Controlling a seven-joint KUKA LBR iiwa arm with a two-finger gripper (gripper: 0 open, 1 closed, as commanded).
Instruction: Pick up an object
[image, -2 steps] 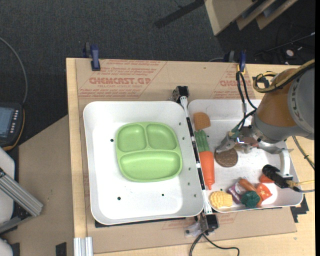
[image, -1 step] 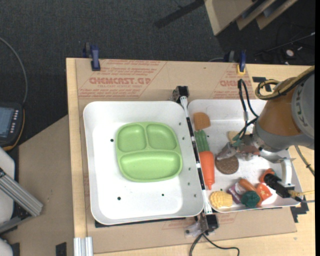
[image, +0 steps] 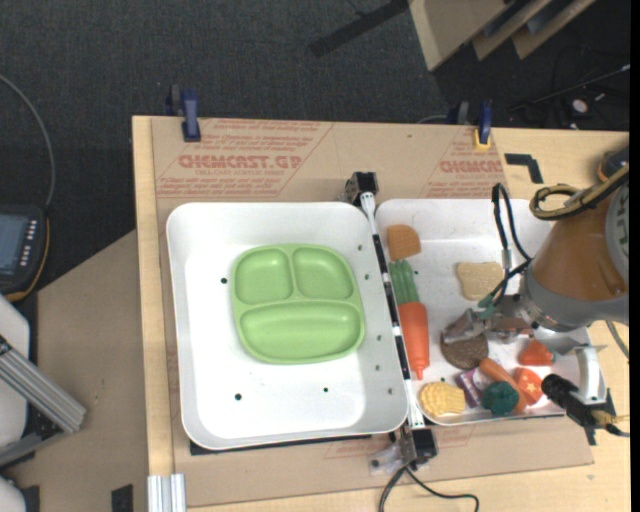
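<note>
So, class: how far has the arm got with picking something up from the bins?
Done: the claw is down in the right bin, at the brown patty. In hand: nothing visibly gripped. Left: grasp and lift; the carrot, corn and patty all lie in that bin.

Two bins sit side by side on the surface (image: 150, 300). The left bin (image: 200, 400) has a divided plate (image: 297, 303) roughly in its middle. The right bin (image: 440, 215) holds toy food: a carrot (image: 412, 325) along its left wall, corn (image: 443, 399) at the near corner, and a cookie (image: 477, 278) further back, with the hand (image: 487, 318) between them.
</note>
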